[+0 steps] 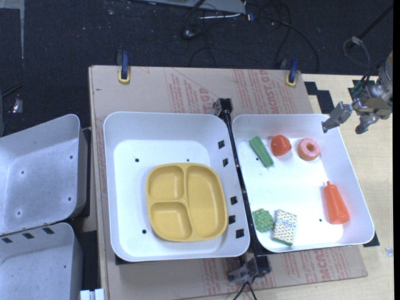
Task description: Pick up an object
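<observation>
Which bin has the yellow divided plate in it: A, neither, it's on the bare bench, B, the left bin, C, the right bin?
B: the yellow plate lies inside the left bin, while the right bin holds the small items.

Six small objects in the right bin (350, 167)

Along the far side lie a green stick (261, 151), slanted, a red tomato-like ball (280, 145) and a pink ring doughnut (308, 149), flat. An orange bottle (335, 203) lies on its side by the right wall, its neck toward the far edge. Near the bin's near-left corner sit a knobbly green piece (262, 220) and, touching it, a patterned packet (285, 227).
</observation>
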Action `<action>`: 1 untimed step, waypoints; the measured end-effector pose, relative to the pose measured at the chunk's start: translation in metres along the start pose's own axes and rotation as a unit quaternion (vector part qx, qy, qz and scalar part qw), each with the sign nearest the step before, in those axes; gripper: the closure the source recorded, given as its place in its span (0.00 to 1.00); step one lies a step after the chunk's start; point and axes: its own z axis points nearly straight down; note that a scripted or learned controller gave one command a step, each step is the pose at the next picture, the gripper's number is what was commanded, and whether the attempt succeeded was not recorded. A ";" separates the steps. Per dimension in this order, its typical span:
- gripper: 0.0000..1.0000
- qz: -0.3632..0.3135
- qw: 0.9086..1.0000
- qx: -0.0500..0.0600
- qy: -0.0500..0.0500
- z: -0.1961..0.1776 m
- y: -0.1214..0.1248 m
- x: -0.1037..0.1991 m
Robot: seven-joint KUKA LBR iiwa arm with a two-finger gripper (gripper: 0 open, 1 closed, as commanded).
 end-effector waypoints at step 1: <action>0.00 -0.002 1.000 -0.006 -0.001 -0.008 0.002 0.001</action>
